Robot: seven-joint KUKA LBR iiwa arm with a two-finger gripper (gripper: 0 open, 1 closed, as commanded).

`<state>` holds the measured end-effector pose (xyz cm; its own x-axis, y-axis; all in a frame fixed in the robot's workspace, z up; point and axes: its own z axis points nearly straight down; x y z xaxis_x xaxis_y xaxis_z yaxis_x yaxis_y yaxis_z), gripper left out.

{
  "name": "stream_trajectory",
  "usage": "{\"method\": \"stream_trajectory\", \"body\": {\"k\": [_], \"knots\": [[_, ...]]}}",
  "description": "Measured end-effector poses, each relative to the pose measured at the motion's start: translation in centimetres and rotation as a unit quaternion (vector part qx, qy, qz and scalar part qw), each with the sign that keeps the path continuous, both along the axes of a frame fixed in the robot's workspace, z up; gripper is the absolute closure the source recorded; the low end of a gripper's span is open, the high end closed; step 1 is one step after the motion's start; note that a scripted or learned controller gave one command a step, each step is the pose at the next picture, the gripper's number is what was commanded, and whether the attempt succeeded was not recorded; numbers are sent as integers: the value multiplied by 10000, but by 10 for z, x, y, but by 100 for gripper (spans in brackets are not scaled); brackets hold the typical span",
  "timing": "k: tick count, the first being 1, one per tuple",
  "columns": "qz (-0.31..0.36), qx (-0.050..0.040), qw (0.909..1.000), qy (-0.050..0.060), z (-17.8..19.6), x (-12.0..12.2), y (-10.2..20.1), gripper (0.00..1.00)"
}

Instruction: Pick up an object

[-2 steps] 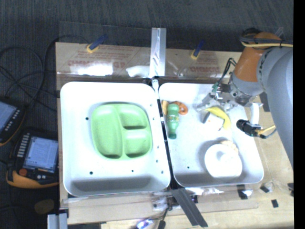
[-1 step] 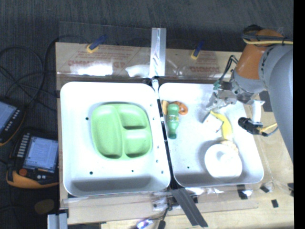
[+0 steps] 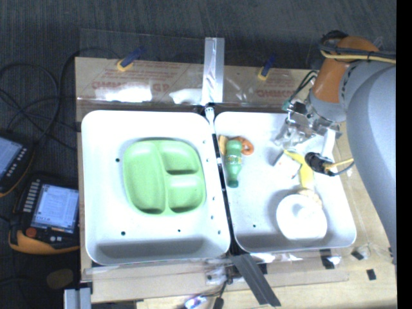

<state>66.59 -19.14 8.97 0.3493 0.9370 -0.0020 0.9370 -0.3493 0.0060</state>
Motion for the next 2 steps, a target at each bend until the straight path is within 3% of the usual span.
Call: {"method": "stream_trajectory", "body": {"k": [1,2], "knots": [[1,-9,10000,10,-1,-1,-1,0],[6,10,10000,33,61,3,-22,0]]}}
